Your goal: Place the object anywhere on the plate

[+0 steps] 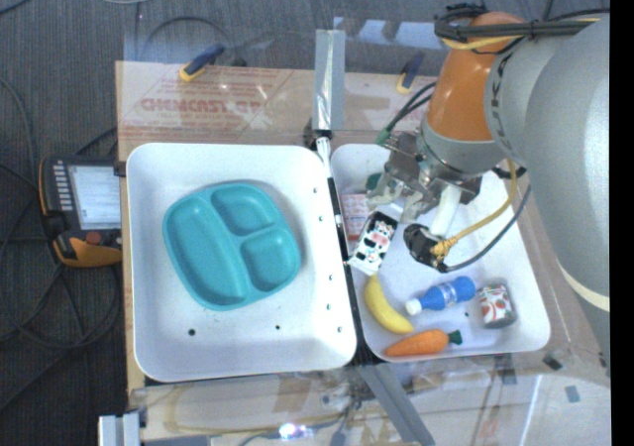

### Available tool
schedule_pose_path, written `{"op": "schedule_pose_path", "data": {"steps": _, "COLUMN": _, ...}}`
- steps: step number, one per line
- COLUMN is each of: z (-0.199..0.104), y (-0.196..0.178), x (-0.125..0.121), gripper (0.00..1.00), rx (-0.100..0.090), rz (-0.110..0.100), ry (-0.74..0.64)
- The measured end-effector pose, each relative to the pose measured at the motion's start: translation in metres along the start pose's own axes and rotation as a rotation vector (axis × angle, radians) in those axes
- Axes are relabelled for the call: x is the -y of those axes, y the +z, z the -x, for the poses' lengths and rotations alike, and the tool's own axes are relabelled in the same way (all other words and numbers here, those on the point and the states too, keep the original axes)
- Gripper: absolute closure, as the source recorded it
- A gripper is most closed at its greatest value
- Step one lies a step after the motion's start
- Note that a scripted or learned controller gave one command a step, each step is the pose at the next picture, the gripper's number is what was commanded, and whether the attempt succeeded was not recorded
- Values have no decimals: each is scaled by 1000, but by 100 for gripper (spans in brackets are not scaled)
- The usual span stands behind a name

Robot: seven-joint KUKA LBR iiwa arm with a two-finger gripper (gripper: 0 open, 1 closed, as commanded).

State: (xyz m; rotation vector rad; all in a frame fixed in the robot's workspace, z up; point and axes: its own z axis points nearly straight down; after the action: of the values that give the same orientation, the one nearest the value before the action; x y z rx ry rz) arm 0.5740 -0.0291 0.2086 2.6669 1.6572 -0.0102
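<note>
A teal divided plate (188,236) lies in the left white bin (158,335), with nothing on it. My gripper (398,196) hangs low over the upper left part of the right bin (520,335), under the orange wrist band. Just below it and to the left lies a small black-and-white patterned box (373,241). I cannot make out whether the gripper touches the box. Nothing is visibly held.
The right bin also holds a yellow banana (384,305), an orange carrot (421,342), a blue bottle with a white cap (446,293), a red-and-white can (495,305) and a red-and-white packet (354,206) by the dividing wall. Cables loop beside the wrist.
</note>
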Motion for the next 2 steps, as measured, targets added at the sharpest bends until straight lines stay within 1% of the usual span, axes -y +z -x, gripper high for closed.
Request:
{"op": "schedule_pose_path", "data": {"steps": 1, "z": -68, "y": -35, "x": 2, "gripper": 100, "rx": -3, "rz": 1, "ry": -336}}
{"op": "schedule_pose_path", "data": {"steps": 2, "z": -150, "y": -10, "x": 11, "gripper": 100, "rx": -3, "rz": 0, "ry": -437}}
